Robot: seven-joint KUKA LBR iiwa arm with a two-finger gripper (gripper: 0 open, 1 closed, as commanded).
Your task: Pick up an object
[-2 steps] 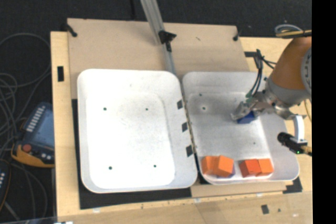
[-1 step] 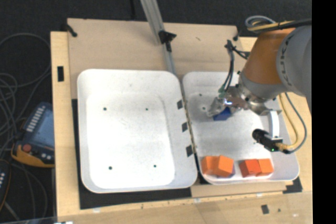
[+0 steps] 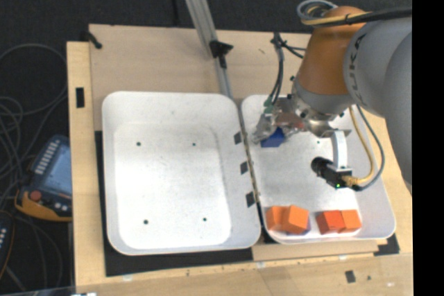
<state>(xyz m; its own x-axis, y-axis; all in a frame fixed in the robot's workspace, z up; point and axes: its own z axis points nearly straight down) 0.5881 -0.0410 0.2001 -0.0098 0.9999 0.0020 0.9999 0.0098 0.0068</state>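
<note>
Camera view: small blue block (image 3: 273, 138) seen just at 7 o'clock of the jaws (image 3: 277, 123), touching; jaw state cannot be told; grasp unconfirmed.

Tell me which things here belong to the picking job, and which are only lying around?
Job: gripper, blue object at its tip, two orange blocks, right bin.

Lying around: left bin, metal pole, handheld controller, cables.
</note>
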